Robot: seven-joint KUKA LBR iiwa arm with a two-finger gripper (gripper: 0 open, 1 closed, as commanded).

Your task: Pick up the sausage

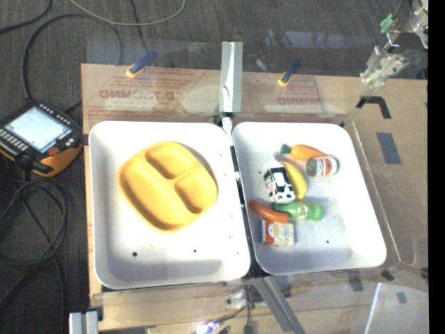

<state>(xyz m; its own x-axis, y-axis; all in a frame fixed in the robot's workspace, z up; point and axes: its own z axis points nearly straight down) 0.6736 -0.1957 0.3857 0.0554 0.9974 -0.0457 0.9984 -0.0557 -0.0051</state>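
Observation:
The sausage is a reddish-orange link lying at a slant in the right bin, toward its left wall, just above a small carton and beside a green bottle. My gripper hangs at the upper right, well beyond the far right corner of the right bin and far from the sausage. Its pale fingers point down and left with nothing between them that I can make out.
A banana, a black-and-white toy, a carrot and a red can crowd the right bin above the sausage. A yellow divided plate fills the left bin. A pendant lies at left.

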